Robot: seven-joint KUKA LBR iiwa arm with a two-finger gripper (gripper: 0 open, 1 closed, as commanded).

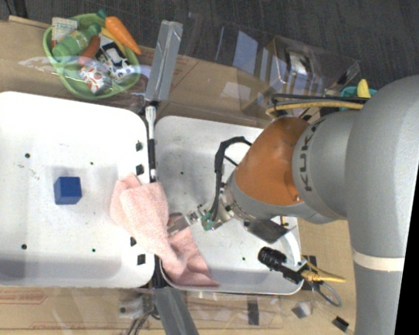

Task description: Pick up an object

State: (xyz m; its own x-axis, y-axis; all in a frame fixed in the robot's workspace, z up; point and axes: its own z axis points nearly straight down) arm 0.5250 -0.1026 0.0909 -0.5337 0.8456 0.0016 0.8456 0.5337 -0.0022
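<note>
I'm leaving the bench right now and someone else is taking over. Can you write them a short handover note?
Claw: low in the right bin, at the edge of the pink cloth. Whether it is open or shut cannot be read from this view, and nothing is seen held.
Things: the pink cloth lies draped over the wall between the bins, partly in each. The blue cube sits in the left bin, apart from the cloth.
Done: nothing lifted yet.
Left: grasp one object and lift it. The cloth is nearest to the claw, so it is probably the one to go for.
</note>
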